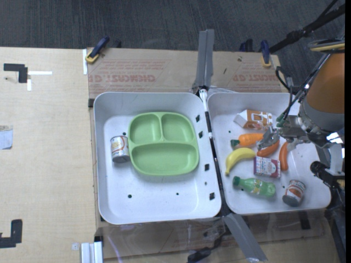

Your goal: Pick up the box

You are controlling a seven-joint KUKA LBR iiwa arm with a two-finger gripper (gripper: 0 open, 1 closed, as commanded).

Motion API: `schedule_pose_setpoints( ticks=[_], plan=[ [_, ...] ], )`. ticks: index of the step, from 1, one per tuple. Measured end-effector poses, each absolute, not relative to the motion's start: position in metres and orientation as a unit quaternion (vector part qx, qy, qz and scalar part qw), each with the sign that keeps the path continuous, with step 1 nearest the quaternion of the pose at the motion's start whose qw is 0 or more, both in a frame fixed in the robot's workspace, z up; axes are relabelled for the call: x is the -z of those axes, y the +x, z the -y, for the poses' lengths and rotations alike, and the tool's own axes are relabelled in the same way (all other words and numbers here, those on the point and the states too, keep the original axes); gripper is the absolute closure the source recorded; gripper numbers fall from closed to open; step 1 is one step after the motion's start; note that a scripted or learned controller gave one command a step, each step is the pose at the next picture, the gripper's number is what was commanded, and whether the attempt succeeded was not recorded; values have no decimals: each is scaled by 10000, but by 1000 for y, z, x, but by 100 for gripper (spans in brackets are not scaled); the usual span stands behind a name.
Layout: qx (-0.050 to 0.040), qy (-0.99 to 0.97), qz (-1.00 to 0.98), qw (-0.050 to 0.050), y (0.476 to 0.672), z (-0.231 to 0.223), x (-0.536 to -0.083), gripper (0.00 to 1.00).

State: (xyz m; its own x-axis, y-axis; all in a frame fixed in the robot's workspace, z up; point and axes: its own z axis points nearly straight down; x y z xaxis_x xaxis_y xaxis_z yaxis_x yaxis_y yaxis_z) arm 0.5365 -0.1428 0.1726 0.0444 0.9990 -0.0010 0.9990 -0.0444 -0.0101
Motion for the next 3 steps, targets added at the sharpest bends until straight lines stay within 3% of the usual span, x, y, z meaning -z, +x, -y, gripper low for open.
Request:
schedule_pose_setpoints(
  ticks=[1, 2, 3],
  plan=[
    [22, -6884, 7253, -56, 519, 123, -98, 0],
    [15, -6908, 7230, -105, 521, 127, -106, 100],
    [11, -6907, 7231, -94, 521, 127, -106, 0]
  ],
)
